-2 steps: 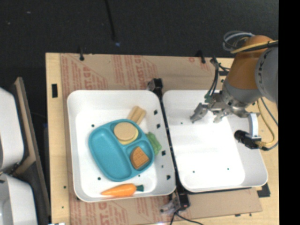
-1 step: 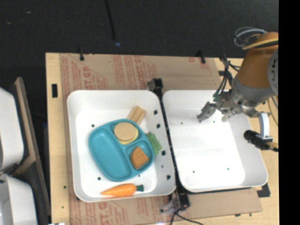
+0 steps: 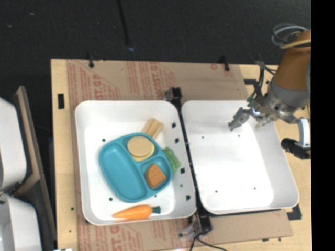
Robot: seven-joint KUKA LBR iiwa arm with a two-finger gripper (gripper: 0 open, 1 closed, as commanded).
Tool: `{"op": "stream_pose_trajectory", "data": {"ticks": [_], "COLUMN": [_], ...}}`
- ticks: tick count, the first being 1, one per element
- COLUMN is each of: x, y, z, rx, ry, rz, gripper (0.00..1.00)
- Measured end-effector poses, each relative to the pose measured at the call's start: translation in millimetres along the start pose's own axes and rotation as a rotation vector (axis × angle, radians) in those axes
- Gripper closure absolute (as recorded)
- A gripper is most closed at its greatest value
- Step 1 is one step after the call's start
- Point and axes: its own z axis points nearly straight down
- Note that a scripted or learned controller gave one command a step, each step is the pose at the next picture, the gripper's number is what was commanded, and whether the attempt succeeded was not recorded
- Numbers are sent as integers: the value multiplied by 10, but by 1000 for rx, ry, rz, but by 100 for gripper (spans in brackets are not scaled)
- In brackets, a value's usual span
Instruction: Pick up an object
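Note:
The left bin [image 3: 89, 119] holds a blue divided plate [image 3: 120, 174]. On the plate lie a round tan biscuit [image 3: 141, 146] and a brown toast-like piece [image 3: 156, 176]. A pale wooden block [image 3: 153, 127] leans at the plate's far edge, and a green leafy piece [image 3: 172, 159] lies at its right side. An orange carrot [image 3: 135, 212] lies by the bin's near wall. My gripper [image 3: 234, 123] hangs over the far part of the right bin [image 3: 261, 192], well away from all these objects, with nothing seen in it.
The two bins meet at a black-clipped divider [image 3: 184, 145]. The grey arm with its orange band [image 3: 293, 72] comes in from the right, over the right bin's far right corner. The bench's cardboard top [image 3: 131, 80] shows behind the bins.

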Motion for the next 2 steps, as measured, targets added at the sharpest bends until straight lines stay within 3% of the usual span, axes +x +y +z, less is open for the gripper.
{"op": "stream_pose_trajectory", "data": {"ticks": [1, 2], "x": [-365, -186], "y": [213, 593], "z": [-357, -120], "rx": [-3, 1], "ry": [-1, 1], "rz": [0, 73], "gripper": [0, 0]}}
